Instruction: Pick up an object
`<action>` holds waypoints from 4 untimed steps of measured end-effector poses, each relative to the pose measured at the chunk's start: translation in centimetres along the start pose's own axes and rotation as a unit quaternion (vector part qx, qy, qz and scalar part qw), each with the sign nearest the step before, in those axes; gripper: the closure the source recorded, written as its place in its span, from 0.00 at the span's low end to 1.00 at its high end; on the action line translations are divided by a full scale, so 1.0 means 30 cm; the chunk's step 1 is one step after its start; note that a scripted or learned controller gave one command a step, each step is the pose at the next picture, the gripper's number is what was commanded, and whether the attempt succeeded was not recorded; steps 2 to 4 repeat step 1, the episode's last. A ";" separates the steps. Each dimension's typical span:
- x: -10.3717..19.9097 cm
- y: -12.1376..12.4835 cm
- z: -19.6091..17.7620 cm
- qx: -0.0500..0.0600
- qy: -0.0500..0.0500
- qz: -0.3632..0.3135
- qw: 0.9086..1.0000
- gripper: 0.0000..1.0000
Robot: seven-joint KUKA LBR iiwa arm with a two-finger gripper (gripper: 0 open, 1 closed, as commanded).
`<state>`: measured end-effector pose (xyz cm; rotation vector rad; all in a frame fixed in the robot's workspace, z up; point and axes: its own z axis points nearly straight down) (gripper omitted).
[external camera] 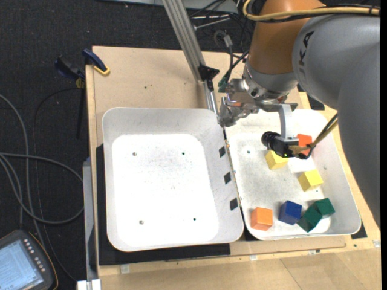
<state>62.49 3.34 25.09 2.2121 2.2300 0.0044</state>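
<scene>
Several small blocks lie in the right bin [338, 162]. Among them are a yellow block [276, 159], a second yellow block [310, 179], an orange block [262, 217], a blue block [290, 212] and two green blocks [310, 217] [325, 206]. A small red-orange block [304, 141] sits near the bin's right wall, beside a black fitting [272, 141]. My gripper [231, 112] hangs over the far left corner of the right bin, close to the wall shared with the left bin. It is left of and beyond the blocks, and I see no block in it.
The left bin [115, 162] is beside the right one. A slanted metal rail [184, 29] runs from the top down to the bins' far edge. A blue and yellow clamp [91, 62] grips the bench's far left corner. Cables lie on the floor at left.
</scene>
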 end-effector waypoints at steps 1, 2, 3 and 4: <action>0.176 0.004 -0.017 0.000 0.000 0.000 1.000 1.00; 0.176 0.004 -0.017 0.000 0.000 0.000 1.000 1.00; 0.176 0.004 -0.017 0.000 0.000 0.000 1.000 1.00; 0.176 0.004 -0.017 0.000 0.000 0.000 1.000 1.00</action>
